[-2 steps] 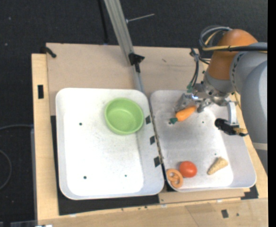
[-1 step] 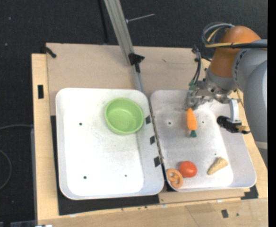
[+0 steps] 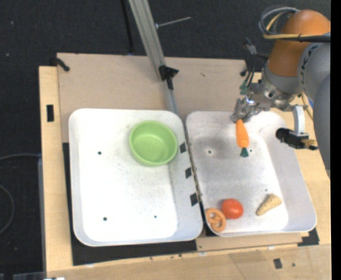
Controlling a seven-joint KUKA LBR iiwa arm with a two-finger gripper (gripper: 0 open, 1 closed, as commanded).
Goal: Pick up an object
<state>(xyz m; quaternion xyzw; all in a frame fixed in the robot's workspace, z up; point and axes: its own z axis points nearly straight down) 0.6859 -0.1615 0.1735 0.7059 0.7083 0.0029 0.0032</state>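
Glossy plastic bowl (image 3: 153,143), scuffed white bins (image 3: 89,174)

floor (image 3: 54,16): dark, speckled carpet | bench (image 3: 51,174): light wood top, brown board (image 3: 112,77) on its far part | pole (image 3: 146,31): grey metal, slanted, from top of view down to bench | cable (image 3: 1,179): thin, black, at left on floor
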